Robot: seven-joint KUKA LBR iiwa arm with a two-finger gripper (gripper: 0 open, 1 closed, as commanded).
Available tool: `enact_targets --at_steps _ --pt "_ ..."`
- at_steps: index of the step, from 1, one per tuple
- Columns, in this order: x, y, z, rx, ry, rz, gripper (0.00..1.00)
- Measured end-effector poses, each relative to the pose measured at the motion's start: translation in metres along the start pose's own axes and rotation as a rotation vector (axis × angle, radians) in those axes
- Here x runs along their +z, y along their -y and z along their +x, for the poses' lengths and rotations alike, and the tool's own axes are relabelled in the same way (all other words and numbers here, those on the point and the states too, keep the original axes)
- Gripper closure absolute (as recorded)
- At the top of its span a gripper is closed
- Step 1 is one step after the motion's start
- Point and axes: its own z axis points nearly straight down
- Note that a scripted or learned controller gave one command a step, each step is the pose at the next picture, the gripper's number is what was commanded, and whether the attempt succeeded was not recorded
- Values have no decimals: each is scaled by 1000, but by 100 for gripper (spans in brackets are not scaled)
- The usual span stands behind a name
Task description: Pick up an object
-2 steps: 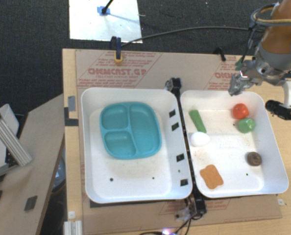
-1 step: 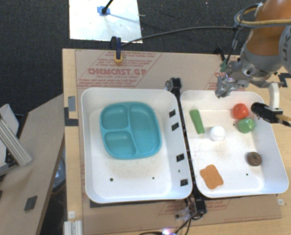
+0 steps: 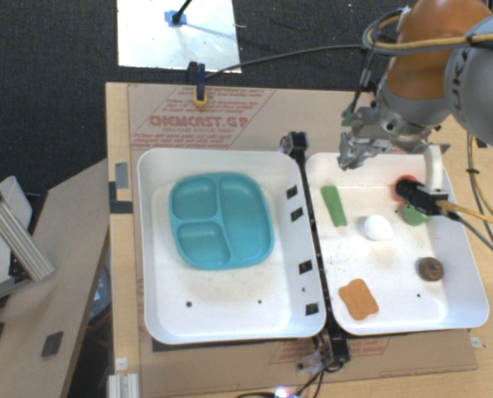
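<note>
My gripper (image 3: 354, 157) hangs over the far left corner of the right bin (image 3: 462, 305), with nothing visible between its fingers. Just below it lies a green stick (image 3: 334, 206). A white egg-shaped object (image 3: 378, 227) rests near the bin's middle. A small brown disc (image 3: 430, 269) sits toward the right wall, and an orange flat piece (image 3: 358, 298) lies at the front. A red and green item (image 3: 411, 201) sits at the right, partly behind a black and white part of the arm.
The left bin (image 3: 163, 305) holds a teal divided plate (image 3: 222, 220). A black clip strip (image 3: 306, 222) runs along the seam between the bins. Cables trail across the right bin's far right side.
</note>
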Motion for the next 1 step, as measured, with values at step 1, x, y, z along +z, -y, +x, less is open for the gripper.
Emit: enact_targets --at_steps 1 --pt "5 0 47 1 0 0 100"
